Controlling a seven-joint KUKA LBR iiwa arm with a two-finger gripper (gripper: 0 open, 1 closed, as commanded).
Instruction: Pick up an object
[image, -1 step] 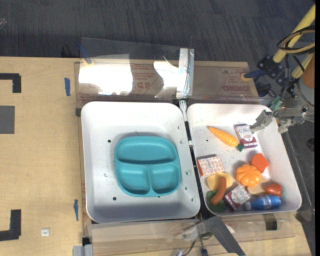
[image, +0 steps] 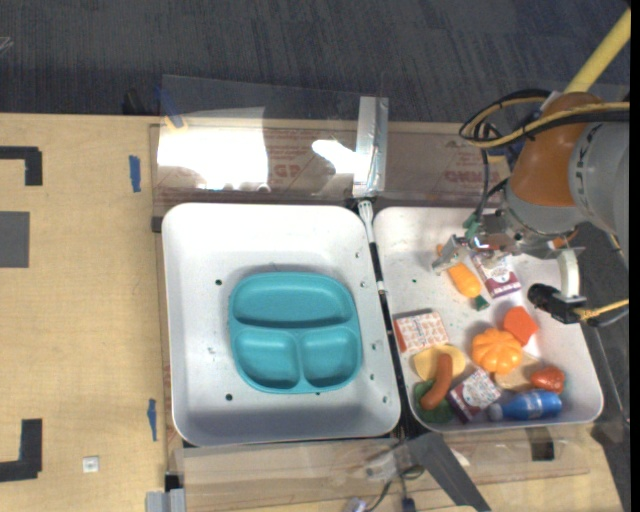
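Surface (image: 70, 330): tan board, and on it sat two white bins side by side.
Left bin (image: 190, 250): it carried a teal divided tray (image: 295, 330), right in the middle.
Right bin (image: 410, 235): toys crowded its near half.
Arm (image: 575, 170): reached in from the right, over the right bin's far corner.
Pincer (image: 472, 243): low over the bin, and whether it was open or closed I couldn't tell.
Pumpkin (image: 497, 350): orange, mid-bin.
Bottle (image: 527, 405): blue, lay by the near rim.
Carrot (image: 463, 279): just beneath the pincer; no grip seen.
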